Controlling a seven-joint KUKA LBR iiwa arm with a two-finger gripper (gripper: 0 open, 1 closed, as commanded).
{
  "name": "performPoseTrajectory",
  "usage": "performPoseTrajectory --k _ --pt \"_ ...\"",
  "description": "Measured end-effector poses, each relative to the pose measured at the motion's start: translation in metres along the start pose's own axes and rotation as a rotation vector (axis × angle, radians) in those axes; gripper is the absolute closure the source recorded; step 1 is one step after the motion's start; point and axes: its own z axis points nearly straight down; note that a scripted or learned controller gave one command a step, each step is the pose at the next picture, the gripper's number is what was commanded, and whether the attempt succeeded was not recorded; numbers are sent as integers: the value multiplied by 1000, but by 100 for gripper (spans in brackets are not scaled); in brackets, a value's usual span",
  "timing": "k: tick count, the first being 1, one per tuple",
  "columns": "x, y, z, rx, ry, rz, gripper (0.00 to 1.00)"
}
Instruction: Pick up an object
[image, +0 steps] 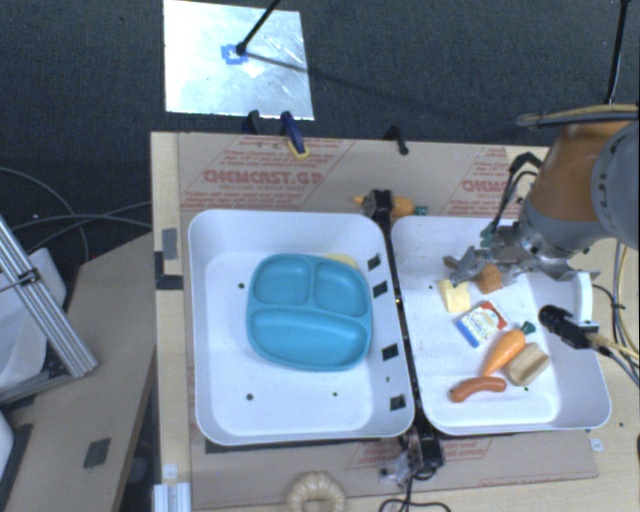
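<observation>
Arm (585, 195) comes in from the right, with its orange band over the back right corner of the right bin (575, 400). The gripper (463, 266) sits low over the back-left part of that bin's floor. From this slant I cannot tell whether it is set wide, set narrow or gripping anything.

Pick candidates, all in the right bin:
- Small brown piece (489, 279), just beside the gripper on its right. I cannot tell if the two are touching or apart.
- Pale yellow block (455, 297), just in front of the gripper, lying flat.
- Red, white and blue packet (480, 323), in front of the block and tilted.
- Carrot (506, 349), lying slantwise with its green top toward the back right.
- Tan bread roll (528, 365), against the carrot's right side.
- Orange-red sausage (477, 388), nearest the front wall, near the carrot's lower end.

Left bin (215, 300): a blue divided plate (310, 310) with three compartments sits roughly centred. Something yellow (343, 260) peeks out at the plate's back right edge, mostly hidden, so I cannot identify it.

Both bins rest on a brown board (250, 175) with red lettering. A blue clamp (293, 135) sits at the board's back edge. A pale braided ring (318, 492) lies at the front, outside the bins.
</observation>
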Motion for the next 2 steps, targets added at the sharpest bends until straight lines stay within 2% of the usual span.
performPoseTrajectory --k 1,2 --pt "-3 8 56 -3 -3 1 0" --pt "-5 12 54 -10 -4 1 0"
